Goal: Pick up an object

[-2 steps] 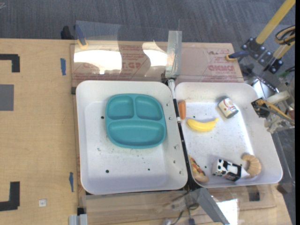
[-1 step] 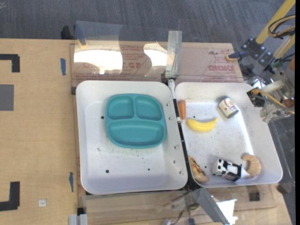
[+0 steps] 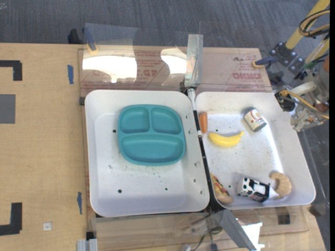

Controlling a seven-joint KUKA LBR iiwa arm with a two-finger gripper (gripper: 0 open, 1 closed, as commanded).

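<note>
Your nearest targets, the cow-patterned toy [image 3: 255,189] and croissant [image 3: 281,183], sit at the right bin's [image 3: 293,140] front edge; nothing's grasped. Pincer [image 3: 306,114] state: cannot tell. Next, descend over 1 object.

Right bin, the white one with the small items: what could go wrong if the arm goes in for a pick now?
1. The orange carrot lies against the right bin's left wall; the pincer may strike it.
2. The black-and-white cow toy touches the tan croissant; a grasp may take both.
3. The yellow banana lies flat and may slip.
</note>
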